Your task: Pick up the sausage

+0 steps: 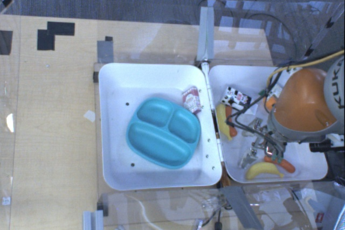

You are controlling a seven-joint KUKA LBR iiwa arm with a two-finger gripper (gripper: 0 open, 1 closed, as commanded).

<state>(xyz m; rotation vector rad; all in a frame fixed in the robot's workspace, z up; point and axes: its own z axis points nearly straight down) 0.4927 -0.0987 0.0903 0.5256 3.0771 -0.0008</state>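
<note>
Sausage lies at the right bin's left wall, touching a banana — the gripper, grip unreadable, hangs right of it above another banana.

The right bin is crowded: two bananas, a black-and-white packet near its far edge, and the arm above its right half. In the left bin, a teal divided plate fills the middle; its left edge offers passage
</note>
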